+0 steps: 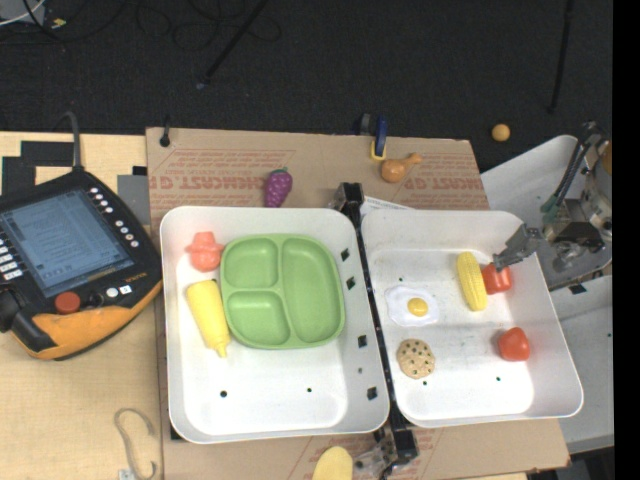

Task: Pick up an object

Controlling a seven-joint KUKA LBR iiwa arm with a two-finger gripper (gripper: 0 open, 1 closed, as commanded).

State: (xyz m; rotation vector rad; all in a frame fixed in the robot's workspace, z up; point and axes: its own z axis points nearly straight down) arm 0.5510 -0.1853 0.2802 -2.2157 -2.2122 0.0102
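- The gripper (512,251) reaches in from the right, over the right bin's (560,368) edge at about 3 o'clock; I cannot tell how it is set.
- Its tip is just beside a small orange-red piece (499,279), which lies touching the corn cob (471,280); whether the tip touches the piece cannot be told.
- The corn cob lies lengthwise toward 12 o'clock, in the upper middle of the right bin.
- A fried egg (414,306) lies at 9 o'clock from the corn, near the bin's left wall.
- A cookie (415,358) sits at 6 o'clock from the egg.
- A red tomato (514,344) rests at 5 o'clock from the corn, well apart from the cookie.
- The left bin (260,403) holds a green divided plate (281,292), with a yellow bottle (209,315) at its 9 o'clock and a pink-orange toy (203,251) at its 10 o'clock.
- A purple grape bunch (278,187) lies on the cardboard (220,168) beyond the left bin.
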